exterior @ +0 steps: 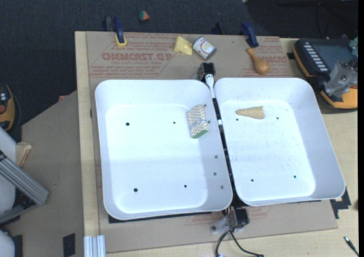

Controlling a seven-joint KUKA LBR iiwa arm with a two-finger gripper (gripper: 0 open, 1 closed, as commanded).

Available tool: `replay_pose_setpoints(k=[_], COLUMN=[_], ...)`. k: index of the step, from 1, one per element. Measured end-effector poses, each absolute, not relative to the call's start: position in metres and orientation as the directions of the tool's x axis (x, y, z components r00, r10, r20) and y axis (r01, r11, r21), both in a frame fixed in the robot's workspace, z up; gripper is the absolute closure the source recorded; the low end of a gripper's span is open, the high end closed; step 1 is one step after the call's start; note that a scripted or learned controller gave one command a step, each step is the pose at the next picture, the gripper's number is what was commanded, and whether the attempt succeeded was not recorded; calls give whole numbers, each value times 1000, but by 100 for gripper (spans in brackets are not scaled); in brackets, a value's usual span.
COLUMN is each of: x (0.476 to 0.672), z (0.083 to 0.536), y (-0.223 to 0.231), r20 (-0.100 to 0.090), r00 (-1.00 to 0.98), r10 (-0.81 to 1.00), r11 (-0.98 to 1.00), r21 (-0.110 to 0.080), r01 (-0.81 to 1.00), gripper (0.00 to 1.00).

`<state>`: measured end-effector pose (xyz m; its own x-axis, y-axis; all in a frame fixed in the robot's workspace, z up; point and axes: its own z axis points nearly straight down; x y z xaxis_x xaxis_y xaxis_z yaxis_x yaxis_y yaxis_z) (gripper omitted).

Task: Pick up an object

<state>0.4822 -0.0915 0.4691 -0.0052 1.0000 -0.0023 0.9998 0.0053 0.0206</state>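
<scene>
Gripper (340, 77) is what I take the grey metal bit at the right edge to be, parked off the bins just outside the right bin's (318, 136) far corner. Hardly any of the arm is in shot, and I honestly can't tell if it's spread or closed. Nothing is visibly in it.

Count, working outward from the gripper:
- 1 black handheld controller (315, 57) right beside it
- 1 tan wedge (250, 112) lying in the right bin, well to its left
- 1 brown wooden piece (259, 62) on the board behind the bins
- 1 patterned little packet (197, 120) in the left bin (114, 136), close to the divider
- 1 small box (203, 48) and 1 yellow wedge (183, 46), side by side on the board
- 2 blue clamps (247, 33), farthest one (119, 29) way over left
</scene>
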Motion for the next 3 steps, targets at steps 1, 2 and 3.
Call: replay_pose_setpoints(k=[1,2,3], x=[479,522,476], z=[540,398,343], y=[-141,-72,-117], r20=[-5,3,1], r00=[5,-7,6], r10=[1000,1000,1000], r11=[-5,7,-6], r21=[12,-13,-9], r01=[1000,1000,1000], gripper=[100,100,100])
